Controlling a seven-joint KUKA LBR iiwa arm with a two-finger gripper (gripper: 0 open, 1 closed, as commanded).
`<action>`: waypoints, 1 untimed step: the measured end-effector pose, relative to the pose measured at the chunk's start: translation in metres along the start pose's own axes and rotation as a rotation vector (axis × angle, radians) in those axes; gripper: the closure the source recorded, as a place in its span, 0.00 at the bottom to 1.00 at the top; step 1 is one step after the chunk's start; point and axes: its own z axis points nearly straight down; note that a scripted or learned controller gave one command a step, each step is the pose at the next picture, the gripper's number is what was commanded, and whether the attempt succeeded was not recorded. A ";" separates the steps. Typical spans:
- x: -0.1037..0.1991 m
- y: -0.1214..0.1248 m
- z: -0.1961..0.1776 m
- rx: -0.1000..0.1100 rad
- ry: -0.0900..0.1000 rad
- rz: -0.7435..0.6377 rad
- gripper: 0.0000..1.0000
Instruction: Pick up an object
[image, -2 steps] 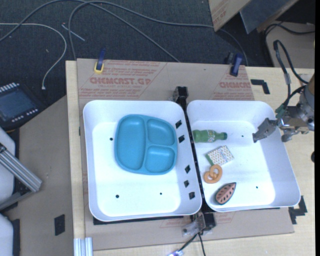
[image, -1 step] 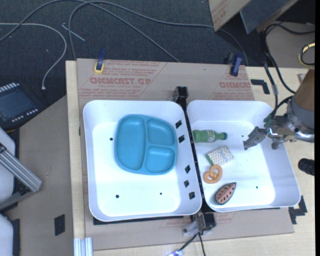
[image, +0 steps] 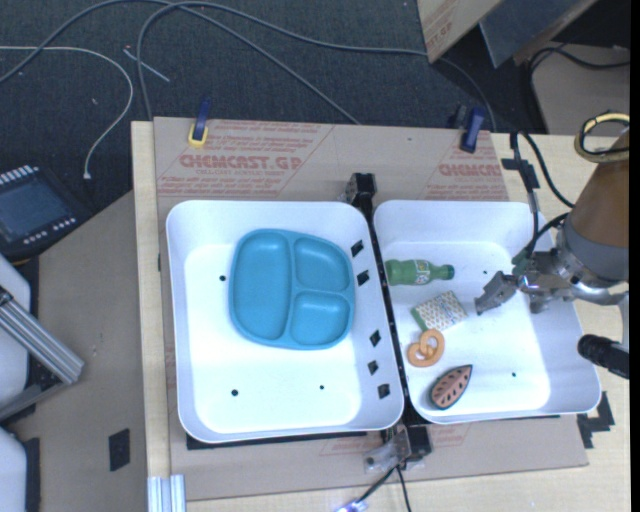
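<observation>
**Gripper over the right bin, objects lying to its left**

2 shallow white bins are seen side by side on the bench. The left bin (image: 200, 380) holds a blue divided plate (image: 292, 289) with 3 compartments, placed toward the bin's upper half.

The right bin (image: 520, 395) holds 4 small objects, all grouped in its left half. A green bottle (image: 419, 271) lies on its side nearest the far rim. Below it, a small checkered packet (image: 441, 311) is seen tilted, and just below that an orange pretzel (image: 426, 349) lies close to the divider between the bins. A brown, leaf-shaped piece (image: 451, 386) rests nearest the front rim.

The gripper (image: 494, 297) is positioned over the middle of the right bin, reached in from the right, with the orange band of the arm (image: 605, 205) visible at the frame edge. The checkered packet is the nearest object, just left of the fingertips and apart from them; the bottle lies up and to the left, the pretzel and brown piece down and to the left. Nothing is seen between the fingers. Whether the fingers are spread or pressed together cannot be told from this angle.
</observation>
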 end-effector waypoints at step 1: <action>0.003 0.000 0.063 0.001 0.000 0.000 0.00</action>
